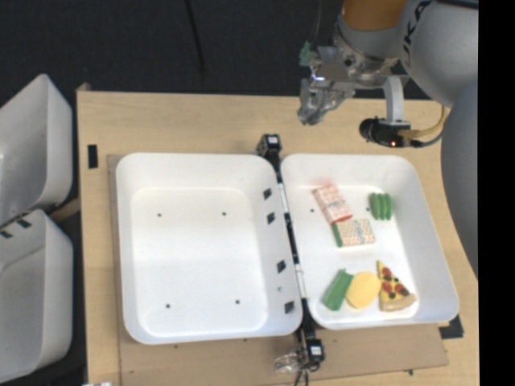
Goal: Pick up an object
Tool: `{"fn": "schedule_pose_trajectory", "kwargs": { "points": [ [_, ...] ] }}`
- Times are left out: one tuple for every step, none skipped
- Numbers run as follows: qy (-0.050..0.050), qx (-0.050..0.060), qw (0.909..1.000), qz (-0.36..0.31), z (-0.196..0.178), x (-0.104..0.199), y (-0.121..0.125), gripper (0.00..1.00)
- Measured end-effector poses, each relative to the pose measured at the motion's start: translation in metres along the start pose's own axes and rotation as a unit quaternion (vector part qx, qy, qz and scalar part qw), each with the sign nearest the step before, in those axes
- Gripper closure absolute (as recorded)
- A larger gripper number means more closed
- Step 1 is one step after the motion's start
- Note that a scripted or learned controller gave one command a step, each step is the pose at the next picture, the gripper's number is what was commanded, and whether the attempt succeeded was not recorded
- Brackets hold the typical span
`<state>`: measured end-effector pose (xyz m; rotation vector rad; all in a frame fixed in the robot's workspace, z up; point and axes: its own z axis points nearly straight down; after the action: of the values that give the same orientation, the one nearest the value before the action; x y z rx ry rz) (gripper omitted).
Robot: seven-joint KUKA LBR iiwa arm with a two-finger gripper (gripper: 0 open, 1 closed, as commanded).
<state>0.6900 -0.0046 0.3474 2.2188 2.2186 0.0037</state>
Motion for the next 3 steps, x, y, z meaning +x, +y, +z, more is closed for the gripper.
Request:
{"fn": "schedule_pose_trajectory", "kwargs": {
  "points": [
    [0.000, 0.000, 1.0000, 0.000, -0.022, -0.017, 0.000, 1.00],
    [-0.001, 0.000, 1.0000, 0.001, -0.047, -0.050, 0.000, 1.00],
    [0.001, 0.006, 1.0000, -0.002, 0.038, -0.008, -0.034, 1.00]
  ]
}}
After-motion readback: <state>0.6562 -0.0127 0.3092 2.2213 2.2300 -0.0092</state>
